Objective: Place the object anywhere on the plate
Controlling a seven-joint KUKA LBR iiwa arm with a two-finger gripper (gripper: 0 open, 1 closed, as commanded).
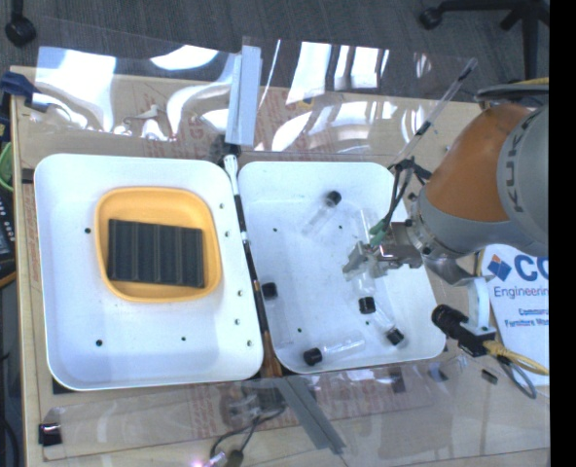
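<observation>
Camera view puts your gripper (364,261) over the right bin's (298,188) right edge, grip state indeterminable; pickup pending, then carry to the plate (157,202).

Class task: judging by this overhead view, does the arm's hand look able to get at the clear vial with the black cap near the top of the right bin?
Probably yes. The vial lies alone on open bin floor, and the hand hangs nearby with nothing between them.

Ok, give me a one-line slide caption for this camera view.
KUKA arm's hand low over the right bin among small clear vials, with the yellow plate in the left bin.
</observation>
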